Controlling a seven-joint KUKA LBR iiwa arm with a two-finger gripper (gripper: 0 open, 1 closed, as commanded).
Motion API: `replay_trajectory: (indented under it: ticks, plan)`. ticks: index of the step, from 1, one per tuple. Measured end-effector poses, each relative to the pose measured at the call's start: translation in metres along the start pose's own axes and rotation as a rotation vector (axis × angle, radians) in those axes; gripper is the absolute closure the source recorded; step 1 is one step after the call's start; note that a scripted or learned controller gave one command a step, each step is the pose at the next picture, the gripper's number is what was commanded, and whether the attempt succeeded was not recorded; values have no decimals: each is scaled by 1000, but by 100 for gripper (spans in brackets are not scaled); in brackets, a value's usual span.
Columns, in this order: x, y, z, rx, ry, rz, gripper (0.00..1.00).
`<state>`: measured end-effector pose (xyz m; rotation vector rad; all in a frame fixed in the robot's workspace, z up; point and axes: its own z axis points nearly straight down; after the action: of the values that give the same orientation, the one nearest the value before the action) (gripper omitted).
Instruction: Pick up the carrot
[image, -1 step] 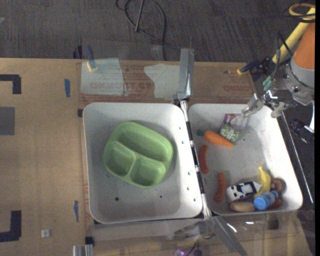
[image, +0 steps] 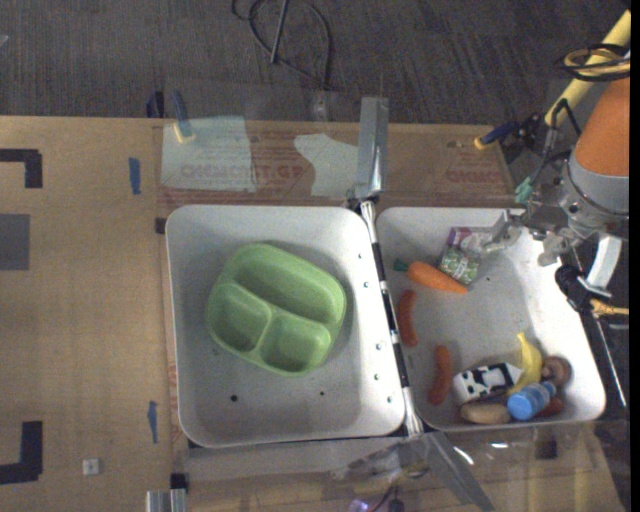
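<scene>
Clearly the carrot (image: 436, 277) lies loose on the floor of the right bin (image: 590, 395), in its upper left part, its green stem end near the wall shared with the left bin (image: 190, 330) and its orange tip pointing right and slightly down. Nothing holds it. The tool (image: 500, 237) hangs above the upper part of the same bin, just beside a small green and purple packet (image: 461, 256) that touches or nearly touches the carrot's upper right end. Whether the tool is spread or closed cannot be told from this slant; it grips nothing visible. The grey arm (image: 590, 190) with its orange band reaches in from the right, seemingly poised for a descent toward the carrot.

That packet is the likeliest nuisance, since it sits between tool and carrot and could get nudged or caught instead. Two reddish sausages (image: 407, 317) lie lower along the left wall, apart from the carrot. A cluster fills the bottom right corner: a black and white cow toy (image: 487, 381), a banana (image: 530, 357), a blue piece (image: 527, 402) and some brownish bits, all well apart from the target. The left bin carries a green divided plate (image: 277, 309). Both bins rest on the tabletop (image: 80, 300), marked with black and blue tape.
</scene>
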<state>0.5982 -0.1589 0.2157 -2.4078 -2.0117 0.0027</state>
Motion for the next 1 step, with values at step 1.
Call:
replay_trajectory:
  ticks: [1]
  plan:
    - [33, 12, 107, -23, -2, -17, 0]
